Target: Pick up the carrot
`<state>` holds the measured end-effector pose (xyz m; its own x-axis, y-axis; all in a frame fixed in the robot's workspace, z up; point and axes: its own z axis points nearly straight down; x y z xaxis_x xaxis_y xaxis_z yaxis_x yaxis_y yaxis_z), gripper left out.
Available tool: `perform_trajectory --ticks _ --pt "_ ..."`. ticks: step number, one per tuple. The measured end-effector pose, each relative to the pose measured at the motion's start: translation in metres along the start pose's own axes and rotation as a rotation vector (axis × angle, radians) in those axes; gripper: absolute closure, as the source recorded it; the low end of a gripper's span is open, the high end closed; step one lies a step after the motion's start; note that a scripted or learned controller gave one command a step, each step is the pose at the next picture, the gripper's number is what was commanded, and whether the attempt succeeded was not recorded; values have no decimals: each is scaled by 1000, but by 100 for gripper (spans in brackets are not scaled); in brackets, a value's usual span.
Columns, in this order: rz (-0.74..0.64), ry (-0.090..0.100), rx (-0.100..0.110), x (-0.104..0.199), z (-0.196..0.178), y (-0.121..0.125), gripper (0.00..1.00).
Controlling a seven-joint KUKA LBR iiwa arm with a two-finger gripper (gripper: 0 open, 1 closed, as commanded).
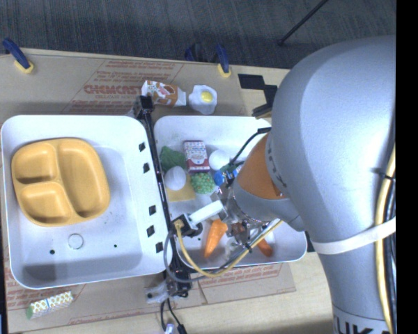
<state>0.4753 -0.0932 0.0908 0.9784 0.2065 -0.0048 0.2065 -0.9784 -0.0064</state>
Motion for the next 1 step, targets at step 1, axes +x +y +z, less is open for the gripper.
perform_trajectory --ticks 1 --pt "0 0 0 0 0 0 0"
